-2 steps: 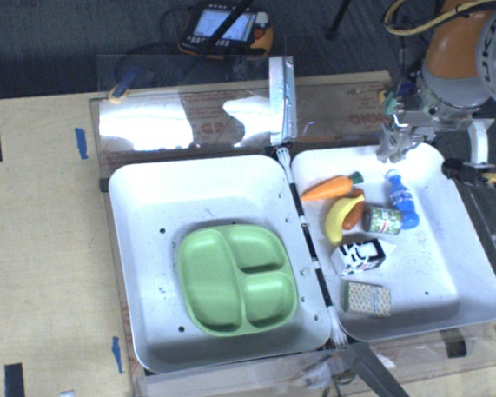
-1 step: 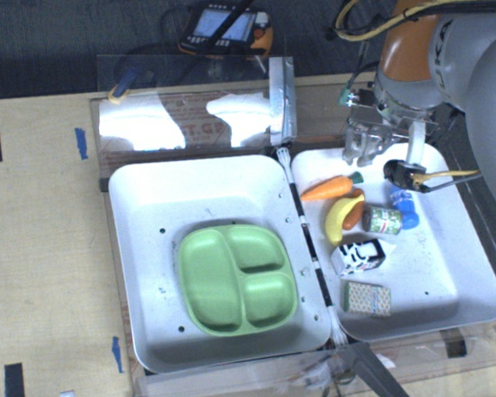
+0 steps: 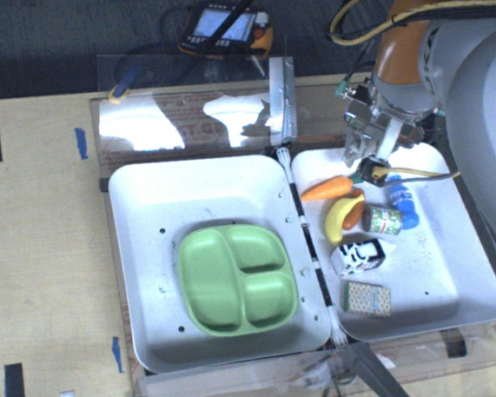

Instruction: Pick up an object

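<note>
In the right bin (image 3: pixel 466 286) an orange carrot (image 3: pixel 326 189) lies at the upper left, with a yellow banana (image 3: pixel 338 217) just below it. Beside the banana lies a small green-labelled can (image 3: pixel 382 220), and a blue bottle (image 3: pixel 401 204) is at its right. A black-and-white object (image 3: pixel 360 256) sits lower, and a speckled tan pad (image 3: pixel 366 298) lies near the bin's front. My gripper (image 3: pixel 362 161) hangs over the bin's upper part, just right of the carrot's thick end. Its fingertips are too small and dark to read.
The left bin (image 3: pixel 144 203) holds a green divided tray (image 3: pixel 236 278). A metal divider post (image 3: pixel 281 98) rises between the bins at the back. The grey arm (image 3: pixel 473 84) fills the upper right, and a handheld controller (image 3: pixel 223 28) lies beyond the bench.
</note>
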You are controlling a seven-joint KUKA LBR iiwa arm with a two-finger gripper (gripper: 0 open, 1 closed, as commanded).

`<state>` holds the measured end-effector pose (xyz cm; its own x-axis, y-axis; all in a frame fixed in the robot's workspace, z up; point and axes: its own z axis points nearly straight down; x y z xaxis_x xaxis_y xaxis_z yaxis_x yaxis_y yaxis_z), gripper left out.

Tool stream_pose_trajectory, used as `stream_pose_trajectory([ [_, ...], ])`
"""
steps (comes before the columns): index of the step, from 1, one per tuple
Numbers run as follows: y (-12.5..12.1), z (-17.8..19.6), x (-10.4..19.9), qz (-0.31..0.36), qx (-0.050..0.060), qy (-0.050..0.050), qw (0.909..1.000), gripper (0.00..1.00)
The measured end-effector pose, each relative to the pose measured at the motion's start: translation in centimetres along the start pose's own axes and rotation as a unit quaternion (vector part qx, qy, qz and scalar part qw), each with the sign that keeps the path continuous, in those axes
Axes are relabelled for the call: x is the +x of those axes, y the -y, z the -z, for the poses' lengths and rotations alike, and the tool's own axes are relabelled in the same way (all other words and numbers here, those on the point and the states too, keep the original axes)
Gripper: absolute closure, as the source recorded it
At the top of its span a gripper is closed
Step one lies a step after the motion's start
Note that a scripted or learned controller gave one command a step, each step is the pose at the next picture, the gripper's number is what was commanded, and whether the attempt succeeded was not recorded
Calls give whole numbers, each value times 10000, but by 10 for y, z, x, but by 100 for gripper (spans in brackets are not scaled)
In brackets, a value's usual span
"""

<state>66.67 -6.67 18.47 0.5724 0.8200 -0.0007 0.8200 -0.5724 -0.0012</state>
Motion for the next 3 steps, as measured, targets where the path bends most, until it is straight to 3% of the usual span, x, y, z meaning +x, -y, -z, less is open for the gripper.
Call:
stream_pose_trajectory([
  [1, 36, 52, -36, 27, 7, 0, 10000, 100],
  [2, 15, -1, 11, -259, -4, 2, 9997, 100],
  [3, 46, 10, 26, 1472, 8, -3, 9891, 100],
])
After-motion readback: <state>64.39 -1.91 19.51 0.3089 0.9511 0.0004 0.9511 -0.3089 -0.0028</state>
